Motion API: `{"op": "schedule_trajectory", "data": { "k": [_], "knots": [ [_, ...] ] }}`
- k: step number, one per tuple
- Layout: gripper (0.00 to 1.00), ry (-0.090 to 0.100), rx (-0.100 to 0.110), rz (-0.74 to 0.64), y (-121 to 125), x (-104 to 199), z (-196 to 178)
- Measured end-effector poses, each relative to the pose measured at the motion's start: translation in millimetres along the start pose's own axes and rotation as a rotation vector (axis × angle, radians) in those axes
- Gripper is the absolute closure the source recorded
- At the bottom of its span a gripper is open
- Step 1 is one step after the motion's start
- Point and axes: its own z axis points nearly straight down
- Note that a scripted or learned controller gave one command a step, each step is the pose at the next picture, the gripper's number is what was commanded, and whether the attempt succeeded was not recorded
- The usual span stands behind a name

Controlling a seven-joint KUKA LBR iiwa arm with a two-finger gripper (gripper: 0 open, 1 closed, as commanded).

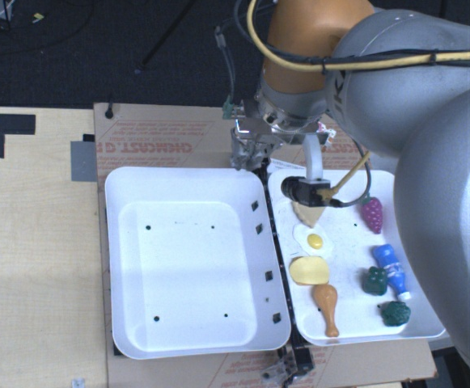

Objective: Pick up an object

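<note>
Holding toys [328, 307]: white bin [348, 255] | cardboard sheet [162, 136] | pale bench [32, 257] | dark floor [97, 39]

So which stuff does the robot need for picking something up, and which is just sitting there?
For the job: gripper, right bin, and toys in it, like the fried egg, drumstick, grapes, blue bottle.
Just lying about: left bin, cardboard sheet, grey patch on the bench.

The arm [412, 95] hides the right bin's [364, 335] far right corner and a tan wedge's [308, 214] far end.
</note>
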Motion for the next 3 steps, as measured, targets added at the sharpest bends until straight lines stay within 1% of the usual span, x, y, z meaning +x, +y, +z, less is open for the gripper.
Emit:
{"op": "schedule_trajectory", "data": {
  "k": [1, 2, 3],
  "knots": [
    [1.0, -0.004, 0.002, 0.01, -4, -81, -4],
    [1.0, -0.002, 0.005, 0.005, -22, -88, 15],
    [1.0, 0.0, 0.0, 0.001, 1, -56, 8]
  ]
}}
